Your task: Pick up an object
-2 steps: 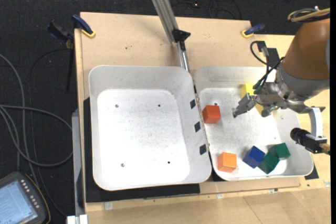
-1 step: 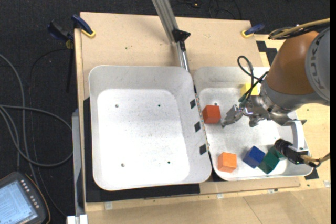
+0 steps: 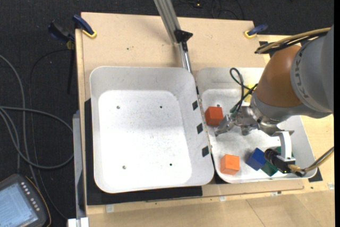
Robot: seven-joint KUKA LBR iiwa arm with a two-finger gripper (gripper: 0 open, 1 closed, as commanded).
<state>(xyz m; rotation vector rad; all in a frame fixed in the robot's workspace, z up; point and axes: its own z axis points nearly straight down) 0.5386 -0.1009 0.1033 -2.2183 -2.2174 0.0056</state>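
In the right bin [image 3: 223, 82] lie a red-orange block [image 3: 214, 115] near the left wall, an orange block [image 3: 230, 164] near the front edge, a blue block [image 3: 256, 158] and a green block [image 3: 270, 168] partly under a black and white part. My gripper [image 3: 225, 127] hangs low just right of and below the red-orange block, between it and the orange block. No block sits between its fingers that I can make out. The arm's grey and orange body hides the bin's right half.
The left bin [image 3: 101, 114] lies beside the right one, sharing a middle wall with black clips [image 3: 200, 127]. A slanted metal pole [image 3: 170, 13] runs from the top down to the bins' junction. Clamps [image 3: 85, 26] hold the bench corners.
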